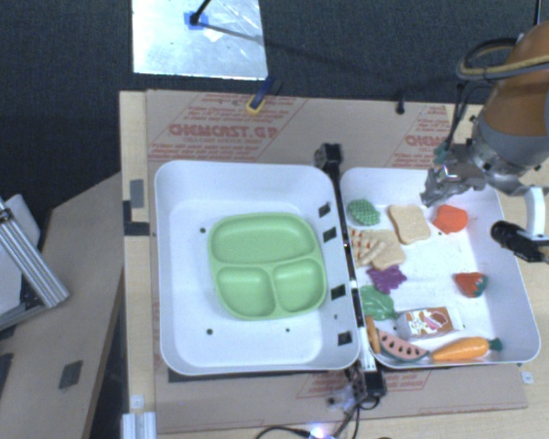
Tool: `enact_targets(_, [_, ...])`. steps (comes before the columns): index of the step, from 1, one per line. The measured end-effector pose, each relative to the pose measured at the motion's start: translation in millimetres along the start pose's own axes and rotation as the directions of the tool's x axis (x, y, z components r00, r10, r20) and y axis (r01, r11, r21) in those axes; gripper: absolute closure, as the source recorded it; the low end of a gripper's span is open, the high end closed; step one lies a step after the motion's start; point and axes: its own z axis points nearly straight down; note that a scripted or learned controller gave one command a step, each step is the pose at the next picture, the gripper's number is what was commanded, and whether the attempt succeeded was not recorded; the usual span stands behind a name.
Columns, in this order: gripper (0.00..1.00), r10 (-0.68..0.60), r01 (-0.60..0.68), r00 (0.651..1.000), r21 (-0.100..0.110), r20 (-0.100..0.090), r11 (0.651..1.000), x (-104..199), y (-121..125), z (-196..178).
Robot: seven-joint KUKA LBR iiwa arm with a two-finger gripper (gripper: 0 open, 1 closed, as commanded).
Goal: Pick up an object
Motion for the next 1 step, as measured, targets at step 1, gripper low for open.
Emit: enact_targets(1, [1.0, -0.001, 0.001, 1.0, 0.005, -0.001, 1.0, 0.2, 0.9, 0.0])
